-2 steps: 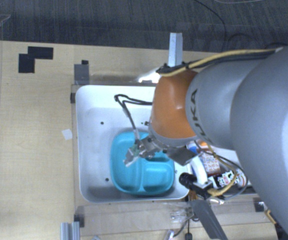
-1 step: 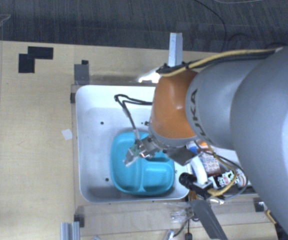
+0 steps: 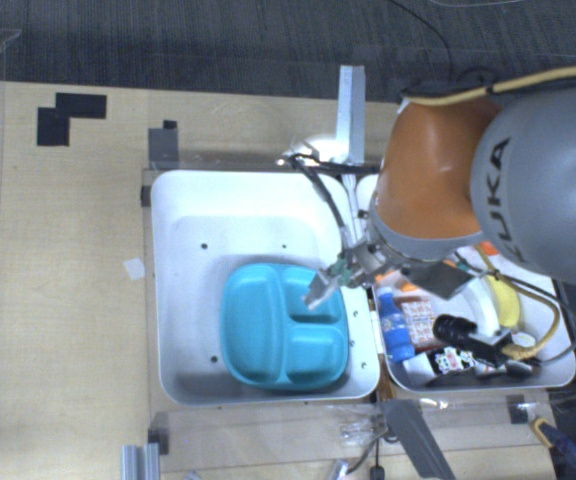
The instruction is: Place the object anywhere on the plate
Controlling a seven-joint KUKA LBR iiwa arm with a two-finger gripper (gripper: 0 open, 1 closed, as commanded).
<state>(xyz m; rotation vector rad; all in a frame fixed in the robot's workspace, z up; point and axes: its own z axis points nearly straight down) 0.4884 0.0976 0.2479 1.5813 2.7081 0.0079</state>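
A light blue plate (image 3: 278, 326) with divided compartments lies in the left white bin (image 3: 193, 238), toward its front. My gripper (image 3: 324, 290) hangs over the plate's upper right compartment, close to the bin's right wall. The grey arm with its orange band (image 3: 433, 173) reaches in from the right and hides much of the right bin. No object shows clearly at the gripper's tip.
The right bin (image 3: 558, 373) holds a blue-labelled bottle (image 3: 393, 323), a yellow banana (image 3: 506, 303), a small white packet (image 3: 450, 362) and an orange-red item (image 3: 473, 258) partly under the arm. A metal post (image 3: 351, 108) stands behind the bins.
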